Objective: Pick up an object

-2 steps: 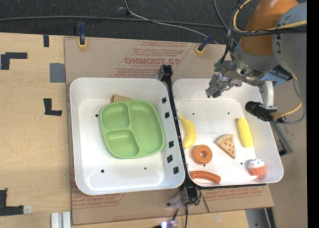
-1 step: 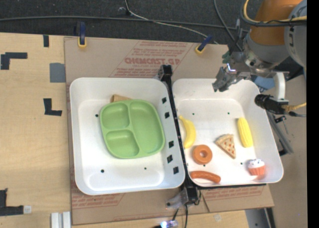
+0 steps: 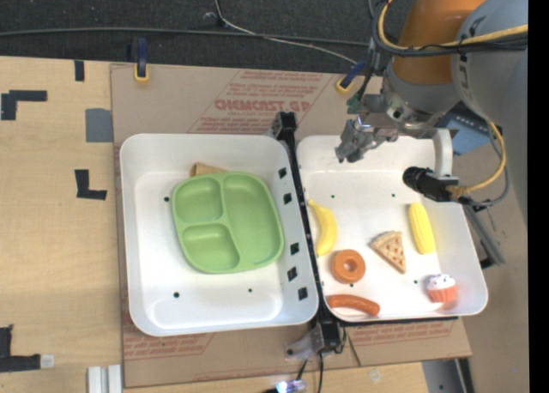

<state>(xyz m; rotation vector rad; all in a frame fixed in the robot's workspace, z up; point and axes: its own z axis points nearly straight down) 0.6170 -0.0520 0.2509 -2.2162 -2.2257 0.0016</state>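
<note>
we start with the arm [image 3: 467, 31], grey with its orange band, reaching in from the right and hanging over the far edge of the right bin [image 3: 377, 178]. next in size are the 2 white bins side by side on the bench [image 3: 51, 237]. the left bin [image 3: 146, 168] holds a green divided plate [image 3: 227, 221] with 3 compartments, and a tan scrap [image 3: 206, 169] peeks out from behind its far rim; we cannot tell what that is.

the right bin carries the candidates for picking, all lying loose on its floor: a banana [image 3: 324, 226] by the left wall, a corn cob [image 3: 420, 227] toward the right, a pizza slice [image 3: 390, 251] between them, an orange doughnut [image 3: 348, 266] just beside the banana's lower end, a hot dog [image 3: 352, 305] near the front wall, and a small cupcake [image 3: 442, 289] in the front right corner.

smallest is the gripper [image 3: 352, 149], sitting above the bin's far left corner, well apart from every toy. nothing is between it and the bin floor that we can see, and whether it is spread or closed we cannot tell at this size.

we judge the task barely begun: no object is lifted, none is chosen yet as far as we can read, and the approach, descent, grasp and lift all remain.
</note>
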